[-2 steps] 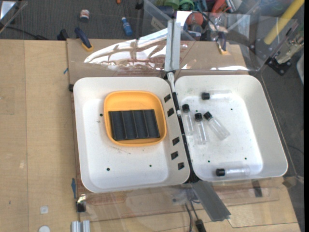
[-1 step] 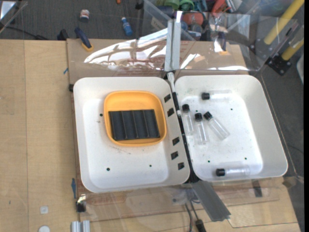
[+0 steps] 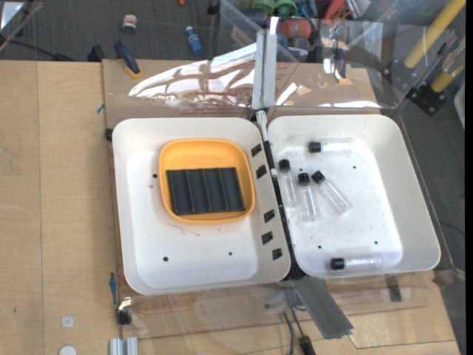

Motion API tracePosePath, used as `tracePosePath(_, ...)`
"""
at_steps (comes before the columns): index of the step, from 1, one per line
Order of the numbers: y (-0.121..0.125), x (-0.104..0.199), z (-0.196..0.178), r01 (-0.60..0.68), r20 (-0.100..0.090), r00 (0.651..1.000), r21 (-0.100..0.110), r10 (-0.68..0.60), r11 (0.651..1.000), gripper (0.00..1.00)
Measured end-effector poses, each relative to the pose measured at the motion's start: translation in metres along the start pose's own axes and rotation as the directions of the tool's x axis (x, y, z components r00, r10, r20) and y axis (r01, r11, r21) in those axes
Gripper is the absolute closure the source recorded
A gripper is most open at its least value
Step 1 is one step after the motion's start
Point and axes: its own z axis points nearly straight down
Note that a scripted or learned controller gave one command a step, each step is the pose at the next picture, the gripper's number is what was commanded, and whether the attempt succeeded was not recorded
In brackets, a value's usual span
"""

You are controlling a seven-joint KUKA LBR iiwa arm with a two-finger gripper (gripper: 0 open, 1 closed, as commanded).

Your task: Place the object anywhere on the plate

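An orange plate (image 3: 171, 157) with rounded corners lies in the left white bin (image 3: 140, 261), toward its back. A black ribbed rectangular object (image 3: 205, 190) rests flat on the plate, covering most of its middle. In the right white bin (image 3: 403, 220) lie several clear vials with black caps: one near the back (image 3: 329, 147), three clustered in the middle around (image 3: 309, 198), and one along the front wall (image 3: 360, 261).
A row of small black tabs (image 3: 267, 214) runs along the ridge between the two bins. A metal upright (image 3: 264, 65) stands behind that ridge. A clear box of colourful toys (image 3: 310, 2) sits beyond the bench at the back.
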Motion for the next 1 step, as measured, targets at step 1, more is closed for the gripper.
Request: tracePosePath(1,-0.0193,0.0248,-0.0009,0.417,-0.005,0.909,-0.002,-0.417,0.909,1.0)
